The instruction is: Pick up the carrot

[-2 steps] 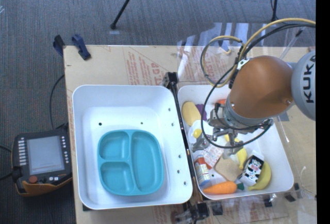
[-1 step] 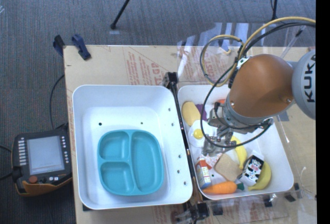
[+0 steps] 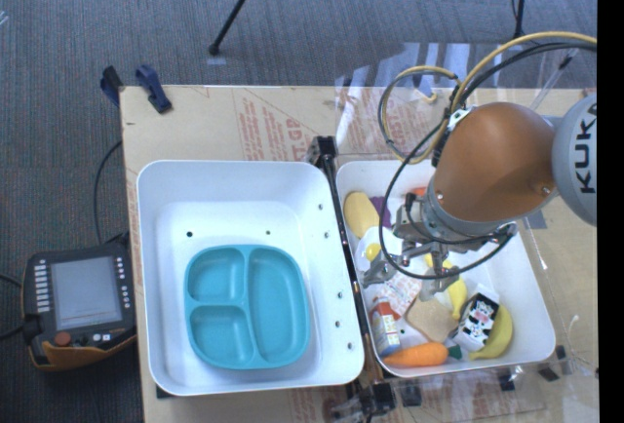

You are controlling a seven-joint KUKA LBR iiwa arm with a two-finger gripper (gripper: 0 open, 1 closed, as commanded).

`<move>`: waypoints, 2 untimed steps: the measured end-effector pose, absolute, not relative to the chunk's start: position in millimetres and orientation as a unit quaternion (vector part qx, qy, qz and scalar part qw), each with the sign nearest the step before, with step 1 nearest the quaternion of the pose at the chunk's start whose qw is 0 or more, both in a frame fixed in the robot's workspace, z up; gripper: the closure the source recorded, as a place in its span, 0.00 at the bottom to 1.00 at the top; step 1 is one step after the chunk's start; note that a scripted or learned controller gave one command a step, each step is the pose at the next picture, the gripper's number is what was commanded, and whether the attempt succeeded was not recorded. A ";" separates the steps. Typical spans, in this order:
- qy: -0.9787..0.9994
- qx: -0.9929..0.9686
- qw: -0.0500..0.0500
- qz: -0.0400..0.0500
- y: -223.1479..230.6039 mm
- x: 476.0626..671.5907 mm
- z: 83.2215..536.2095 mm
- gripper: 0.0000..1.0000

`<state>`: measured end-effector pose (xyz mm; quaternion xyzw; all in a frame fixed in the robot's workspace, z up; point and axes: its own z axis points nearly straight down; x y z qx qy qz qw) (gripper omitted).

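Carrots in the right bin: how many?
1. The carrot lies along the near edge of the right bin, just in front of the bread slice. The arm covers the bin's middle, so another could be hidden.

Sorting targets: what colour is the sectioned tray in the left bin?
Light blue tray, seen best in the camera view.

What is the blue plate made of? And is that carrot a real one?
The blue plate looks like moulded plastic: one even turquoise colour, smooth, with three rounded sections pressed in. The carrot is probably a plastic toy, since its orange skin looks smooth and evenly coloured, though it is too small here to be sure. The bins look like glossy white plastic.
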<state>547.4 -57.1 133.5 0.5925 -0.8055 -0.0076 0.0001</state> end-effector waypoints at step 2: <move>-0.838 0.546 -0.006 -0.001 13.3 602.2 191.1 0.00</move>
